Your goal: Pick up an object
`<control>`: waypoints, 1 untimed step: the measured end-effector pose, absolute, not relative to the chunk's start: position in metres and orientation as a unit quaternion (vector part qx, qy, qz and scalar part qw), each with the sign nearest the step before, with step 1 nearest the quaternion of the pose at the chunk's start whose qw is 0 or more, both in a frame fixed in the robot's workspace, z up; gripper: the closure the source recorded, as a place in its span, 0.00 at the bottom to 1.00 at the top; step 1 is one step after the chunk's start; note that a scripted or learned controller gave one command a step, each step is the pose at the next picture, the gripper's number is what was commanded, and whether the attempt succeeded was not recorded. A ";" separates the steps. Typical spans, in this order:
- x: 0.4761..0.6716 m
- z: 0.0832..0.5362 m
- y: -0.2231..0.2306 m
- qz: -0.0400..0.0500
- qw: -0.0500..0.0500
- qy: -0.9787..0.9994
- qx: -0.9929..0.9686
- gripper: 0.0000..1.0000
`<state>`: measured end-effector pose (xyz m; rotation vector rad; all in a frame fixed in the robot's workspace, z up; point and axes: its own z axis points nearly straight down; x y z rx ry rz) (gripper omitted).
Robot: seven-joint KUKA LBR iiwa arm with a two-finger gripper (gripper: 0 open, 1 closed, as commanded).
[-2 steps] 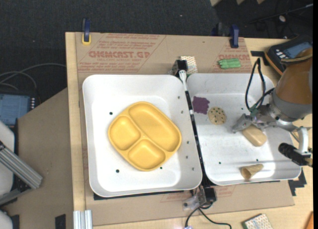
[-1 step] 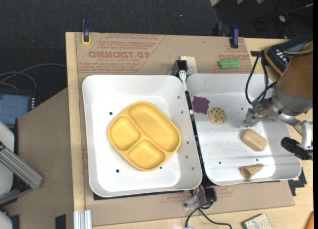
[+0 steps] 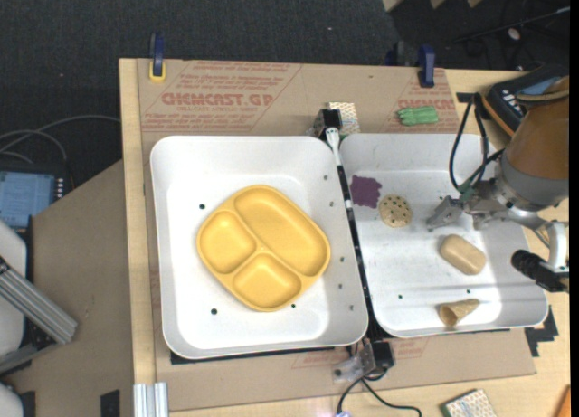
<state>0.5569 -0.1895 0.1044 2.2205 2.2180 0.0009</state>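
The left bin (image 3: 172, 225) holds a yellow divided plate (image 3: 262, 246). In the right bin (image 3: 407, 311) lie a purple piece (image 3: 365, 191), a round speckled cookie (image 3: 393, 211), a tan bread roll (image 3: 462, 254) and a small cone-like piece (image 3: 458, 312) near the front rim. A green object (image 3: 417, 117) sits on the bench (image 3: 226, 99) behind. The arm (image 3: 541, 148) leans in from the right, its hand (image 3: 450, 213) low over the right bin, between cookie and roll, gripping nothing; whether it is released or clenched I cannot tell.

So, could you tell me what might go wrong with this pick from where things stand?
The gripper hangs in the right bin over bare floor between the cookie and the tan bread-like piece, so it may well close on nothing. The pieces are small and low; the purple piece lies flat and could slip the fingers. The wedge lies close to the near rim, which might block a descent.
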 end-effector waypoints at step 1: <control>0.514 0.083 -0.163 -0.001 -0.003 0.707 0.708 0.00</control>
